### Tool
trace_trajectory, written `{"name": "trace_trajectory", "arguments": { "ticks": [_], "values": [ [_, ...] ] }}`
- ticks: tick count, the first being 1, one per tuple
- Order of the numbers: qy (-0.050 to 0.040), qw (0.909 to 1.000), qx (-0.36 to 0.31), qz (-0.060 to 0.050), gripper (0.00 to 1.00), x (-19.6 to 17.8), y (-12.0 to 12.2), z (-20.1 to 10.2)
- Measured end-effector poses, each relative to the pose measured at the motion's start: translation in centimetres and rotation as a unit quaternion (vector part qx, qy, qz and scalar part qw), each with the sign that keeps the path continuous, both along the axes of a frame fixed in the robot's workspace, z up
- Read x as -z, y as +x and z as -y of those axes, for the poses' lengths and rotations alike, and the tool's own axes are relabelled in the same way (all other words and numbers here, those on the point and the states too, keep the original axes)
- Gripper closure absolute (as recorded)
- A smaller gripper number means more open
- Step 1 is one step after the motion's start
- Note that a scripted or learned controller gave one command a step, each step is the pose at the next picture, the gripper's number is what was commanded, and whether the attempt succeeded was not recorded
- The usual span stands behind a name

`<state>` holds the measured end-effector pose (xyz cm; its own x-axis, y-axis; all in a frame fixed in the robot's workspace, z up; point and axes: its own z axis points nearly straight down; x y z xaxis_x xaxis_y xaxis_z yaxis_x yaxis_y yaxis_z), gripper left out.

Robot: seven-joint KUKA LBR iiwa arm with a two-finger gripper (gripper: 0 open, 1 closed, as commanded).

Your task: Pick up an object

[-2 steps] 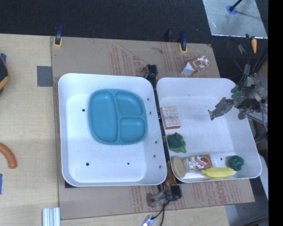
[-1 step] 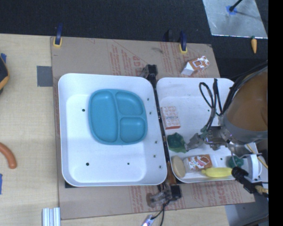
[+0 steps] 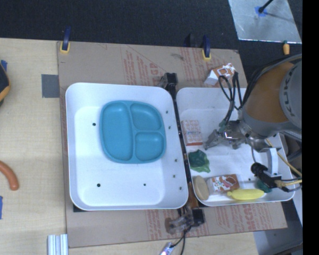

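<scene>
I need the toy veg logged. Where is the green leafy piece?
The green leafy piece lies in the right white bin, near its left wall, below the small printed packet.

Toy sausage (image 3: pixel 6 174) on bench (image 3: pixel 26 142), left of cardboard sheet (image 3: pixel 122 62)

Two white bins on bench: left bin (image 3: pixel 77 142) and right bin (image 3: pixel 202 97), side by side.

In left bin: one blue divided plate (image 3: pixel 132 131) (three compartments).

In right bin, counted: one small pink-printed packet (image 3: pixel 191 131) near the bin's left wall; one green leafy piece (image 3: pixel 199 161) below it; one tan round item (image 3: pixel 201 188); one red-and-white packet (image 3: pixel 224 183); one yellow banana (image 3: pixel 245 195) along the bin's front wall. Five items total.

Outside left bin: one sausage (image 3: pixel 6 174) on bench, well to its left.
</scene>
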<state>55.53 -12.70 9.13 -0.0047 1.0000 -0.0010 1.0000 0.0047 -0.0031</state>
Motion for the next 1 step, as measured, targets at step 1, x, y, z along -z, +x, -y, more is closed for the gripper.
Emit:
{"name": "trace_trajectory", "arguments": {
  "ticks": [1],
  "values": [
    [0.0000, 1.0000, 0.001, 0.001, 0.00, -9.93, -7.95, 8.21]
  ]
}}
